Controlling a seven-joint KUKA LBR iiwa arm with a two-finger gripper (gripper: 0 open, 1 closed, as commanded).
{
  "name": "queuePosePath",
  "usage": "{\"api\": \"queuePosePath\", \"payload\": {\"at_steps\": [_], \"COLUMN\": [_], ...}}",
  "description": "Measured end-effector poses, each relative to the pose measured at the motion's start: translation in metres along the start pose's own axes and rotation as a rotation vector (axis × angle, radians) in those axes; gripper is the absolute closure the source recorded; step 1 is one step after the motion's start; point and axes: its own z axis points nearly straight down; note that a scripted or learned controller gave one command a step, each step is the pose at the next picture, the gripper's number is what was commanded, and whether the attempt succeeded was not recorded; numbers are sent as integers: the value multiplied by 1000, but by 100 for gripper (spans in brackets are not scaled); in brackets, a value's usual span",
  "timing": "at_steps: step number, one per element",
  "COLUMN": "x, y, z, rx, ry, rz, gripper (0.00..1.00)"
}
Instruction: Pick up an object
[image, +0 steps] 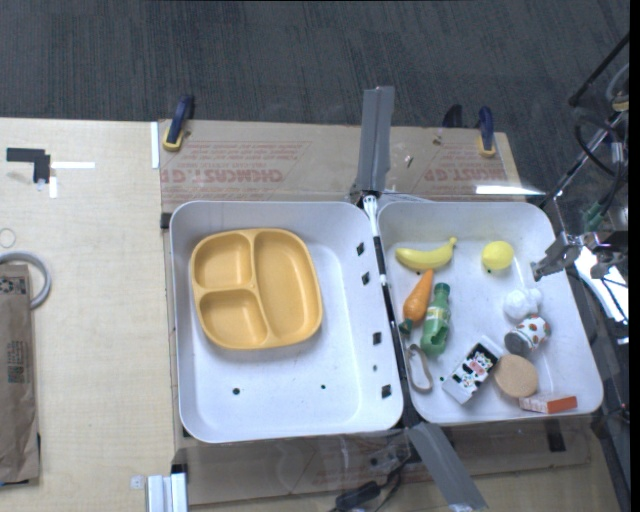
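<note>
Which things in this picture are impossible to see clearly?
- Gripper, camera view: small against clutter at the right bin's edge; finger state unreadable.
- Spotted ball: partly behind the white lump; pattern too small.
- Carton: print too small.
- Brown bag: cut by left edge.

We see even, bright overhead light. Both white bins (200, 330) run near overexposed, with mild glare on the right bin's (570, 330) far rim. Shadows are soft and short under the yellow tray (257, 288). Focus is fair at centre; fine detail smears slightly. The dark floor (300, 50) shows grain.
</note>
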Motion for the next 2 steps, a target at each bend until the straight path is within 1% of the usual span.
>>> {"api": "queuePosePath", "payload": {"at_steps": [1, 2], "x": [-24, 18], "y": [87, 123], "z": [64, 163], "rx": [-2, -39], "ry": [-1, -16], "rz": [-61, -181], "gripper": [0, 0]}}
